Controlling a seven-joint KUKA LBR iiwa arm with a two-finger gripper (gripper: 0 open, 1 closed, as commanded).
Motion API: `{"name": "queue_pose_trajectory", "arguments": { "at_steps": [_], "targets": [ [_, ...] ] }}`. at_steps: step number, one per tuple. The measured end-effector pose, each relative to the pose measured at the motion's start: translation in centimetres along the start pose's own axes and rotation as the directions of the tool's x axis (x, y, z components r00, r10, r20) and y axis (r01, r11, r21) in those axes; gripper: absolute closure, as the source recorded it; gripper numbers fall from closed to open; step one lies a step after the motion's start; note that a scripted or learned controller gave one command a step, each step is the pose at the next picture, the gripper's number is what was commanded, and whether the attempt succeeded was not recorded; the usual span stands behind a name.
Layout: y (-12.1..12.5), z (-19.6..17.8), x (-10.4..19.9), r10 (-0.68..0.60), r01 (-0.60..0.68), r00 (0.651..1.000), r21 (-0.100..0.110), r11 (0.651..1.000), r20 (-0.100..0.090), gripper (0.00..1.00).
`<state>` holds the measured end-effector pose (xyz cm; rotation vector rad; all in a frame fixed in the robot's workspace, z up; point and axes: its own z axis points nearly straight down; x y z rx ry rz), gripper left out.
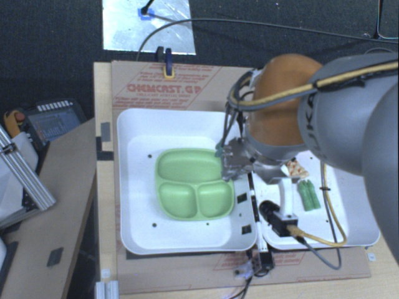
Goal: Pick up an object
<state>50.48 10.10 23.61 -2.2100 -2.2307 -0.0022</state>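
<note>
- gripper (pixel 229 161): metal-grey wrist block low over the right edge of the left bin; can't tell how it is set, the arm's bulk hides it
- arm (pixel 349 117): smooth grey shell with a glossy orange band, covers the upper half of the right bin; yellow and black cables run along it
- green tray (pixel 193 185): matte plastic, rounded, three compartments (one wide at the far side, two small at the near side), lies flat mid left bin, right rim just under the gripper
- left bin (pixel 140 167): shallow white, rounded corners; bare floor along its left and near edges
- green block (pixel 308 195): small, ribbed, oblong, in right bin near its middle, just beside a white upright piece (pixel 286 195)
- right bin (pixel 355 229): white, open floor at its near right corner
- cardboard sheet (pixel 168 86): tan, printed, under both bins on the bench
</note>
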Motion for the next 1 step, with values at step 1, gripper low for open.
{"name": "queue_pose_trajectory", "arguments": {
  "at_steps": [1],
  "targets": [
    [0.05, -0.04, -0.28, 0.005, -0.005, 1.0, -0.001, 1.0, 0.002, 0.0]
  ]
}}
